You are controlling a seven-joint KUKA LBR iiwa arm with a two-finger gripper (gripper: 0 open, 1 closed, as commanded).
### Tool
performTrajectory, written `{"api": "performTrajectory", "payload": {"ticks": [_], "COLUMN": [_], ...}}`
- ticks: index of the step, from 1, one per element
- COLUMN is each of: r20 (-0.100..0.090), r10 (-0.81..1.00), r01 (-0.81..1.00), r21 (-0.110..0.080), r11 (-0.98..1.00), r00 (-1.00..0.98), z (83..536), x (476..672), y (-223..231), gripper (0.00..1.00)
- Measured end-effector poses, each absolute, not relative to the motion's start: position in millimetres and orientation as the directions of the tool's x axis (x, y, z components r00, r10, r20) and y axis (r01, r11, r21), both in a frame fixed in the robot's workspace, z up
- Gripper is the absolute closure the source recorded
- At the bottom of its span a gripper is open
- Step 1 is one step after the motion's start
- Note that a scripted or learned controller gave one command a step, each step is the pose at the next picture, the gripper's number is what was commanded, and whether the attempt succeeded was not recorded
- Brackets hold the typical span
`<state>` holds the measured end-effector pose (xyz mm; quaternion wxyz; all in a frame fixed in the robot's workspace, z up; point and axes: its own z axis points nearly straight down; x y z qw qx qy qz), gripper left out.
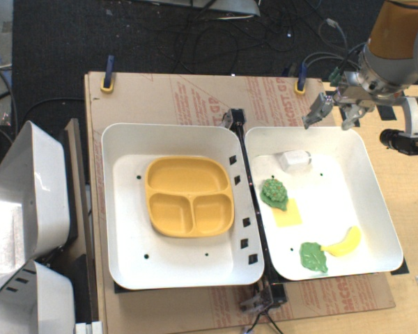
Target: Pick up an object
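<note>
The gripper [332, 111] hovers spread wide and holding nothing over the right bin's [376, 186] top rim at upper right, seemingly mid-approach; next it must drop onto the white block [294, 160] just below-left.

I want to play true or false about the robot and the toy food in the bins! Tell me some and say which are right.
1. The yellow plate sits in the left bin. True.
2. The banana lies on the plate. False: it lies in the right bin, near its front right corner.
3. The gripper is holding the banana. False: it hangs above the back edge of the right bin with nothing between its fingers.
4. Two green leafy pieces lie in the right bin. True.
5. The small white block is in the left bin. False: it lies near the back of the right bin.
</note>
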<state>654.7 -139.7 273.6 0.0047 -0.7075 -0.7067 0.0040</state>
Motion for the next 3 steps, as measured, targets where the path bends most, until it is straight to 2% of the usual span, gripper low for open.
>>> {"api": "performTrajectory", "payload": {"ticks": [1, 3], "r20": [-0.001, 0.0], "r10": [1.0, 1.0], "r01": [1.0, 1.0], "r21": [0.0, -0.004], "r11": [0.001, -0.001], "r00": [-0.001, 0.001], "z": [281.8, 176.8], "x": [656.7, 656.0], "y": [-139.5, -147.5], "gripper": [0.0, 0.0]}}
